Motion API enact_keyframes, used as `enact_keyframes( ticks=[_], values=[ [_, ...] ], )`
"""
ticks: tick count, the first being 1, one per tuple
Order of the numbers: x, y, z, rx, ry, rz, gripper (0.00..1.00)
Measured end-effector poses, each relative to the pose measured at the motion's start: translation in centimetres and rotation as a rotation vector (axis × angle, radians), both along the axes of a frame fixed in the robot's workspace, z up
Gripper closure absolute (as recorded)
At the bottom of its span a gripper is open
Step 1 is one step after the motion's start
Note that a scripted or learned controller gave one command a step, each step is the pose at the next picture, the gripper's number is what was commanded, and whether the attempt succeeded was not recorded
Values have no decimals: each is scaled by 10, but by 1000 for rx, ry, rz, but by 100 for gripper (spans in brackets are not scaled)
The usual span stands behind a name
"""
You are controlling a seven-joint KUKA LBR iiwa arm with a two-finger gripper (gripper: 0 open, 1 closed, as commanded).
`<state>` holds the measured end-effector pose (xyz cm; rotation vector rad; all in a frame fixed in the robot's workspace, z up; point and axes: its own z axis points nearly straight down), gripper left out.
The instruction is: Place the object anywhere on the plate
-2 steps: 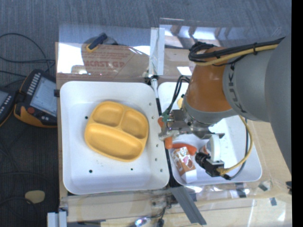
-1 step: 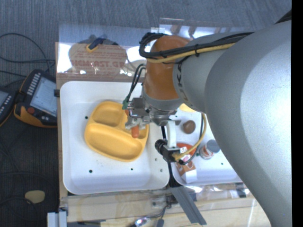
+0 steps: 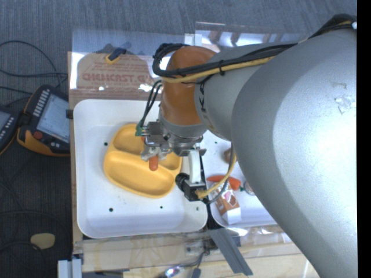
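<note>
A yellow plate [image 3: 130,169] with two hollows lies in the left white bin [image 3: 95,207]. My gripper [image 3: 154,157] hangs over the plate's right side, pointing down. A small orange-red object [image 3: 153,164] shows between its fingertips, just above the plate's surface. The gripper is shut on it. The arm's orange band and grey body cover the bins' middle and right.
The right bin [image 3: 249,216] holds a small box-like item [image 3: 228,202] with red and white sides and an orange piece [image 3: 233,182] near its left wall. A cardboard sheet [image 3: 110,74] lies behind the left bin. A pendant [image 3: 43,120] rests off the bench at left.
</note>
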<state>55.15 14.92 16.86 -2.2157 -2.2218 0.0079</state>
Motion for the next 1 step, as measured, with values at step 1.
enact_keyframes(
  ticks=[1],
  values=[
    [0, 0, 0, 0, 0, 0, 0]
  ],
)
